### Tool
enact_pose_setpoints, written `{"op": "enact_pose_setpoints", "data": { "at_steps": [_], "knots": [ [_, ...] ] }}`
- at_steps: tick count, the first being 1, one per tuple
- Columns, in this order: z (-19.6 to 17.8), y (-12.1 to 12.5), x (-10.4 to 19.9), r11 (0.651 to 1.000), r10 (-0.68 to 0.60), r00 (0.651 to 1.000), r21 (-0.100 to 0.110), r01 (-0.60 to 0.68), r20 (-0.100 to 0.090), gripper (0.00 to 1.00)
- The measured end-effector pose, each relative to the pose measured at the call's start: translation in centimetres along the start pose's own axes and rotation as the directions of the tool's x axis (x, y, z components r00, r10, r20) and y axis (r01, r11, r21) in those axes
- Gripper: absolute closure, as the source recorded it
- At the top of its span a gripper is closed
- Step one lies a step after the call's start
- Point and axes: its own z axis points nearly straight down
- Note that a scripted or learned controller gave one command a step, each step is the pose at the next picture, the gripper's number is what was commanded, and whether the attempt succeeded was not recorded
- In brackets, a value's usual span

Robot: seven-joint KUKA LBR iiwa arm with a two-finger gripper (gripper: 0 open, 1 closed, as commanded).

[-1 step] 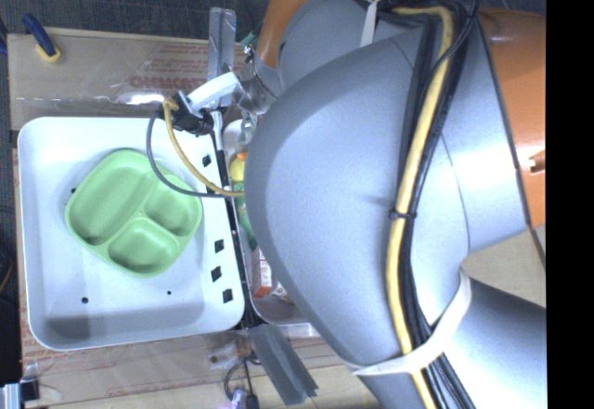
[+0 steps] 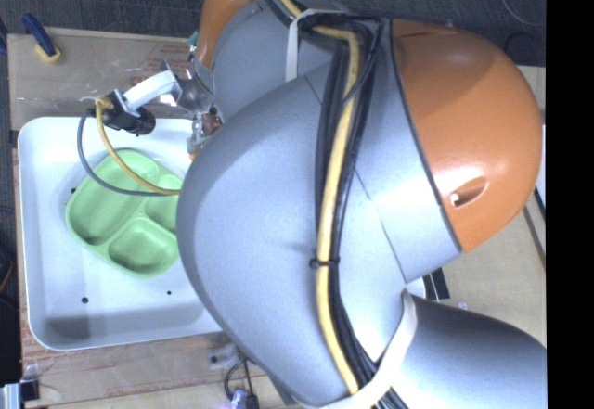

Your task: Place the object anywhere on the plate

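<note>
A blue clamp sits on the bench beyond the white bin.

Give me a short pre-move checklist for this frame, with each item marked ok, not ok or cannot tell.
1. Green plate lies flat in the white bin: ok.
2. Plate's visible compartments free to receive the object: ok.
3. Object to be placed identified: cannot tell, the arm covers much of the scene.
4. Pincer near the plate's far edge: ok.
5. Object held in the pincer: cannot tell.
6. Cable loops over the plate: not ok.
</note>
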Motion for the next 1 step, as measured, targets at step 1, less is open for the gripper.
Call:
{"op": "enact_pose_setpoints", "data": {
  "at_steps": [1],
  "knots": [
    [0.02,0.13,-0.01,1.0,0.002,1.0,-0.001,-0.002,0.0,0.0]
  ]
}}
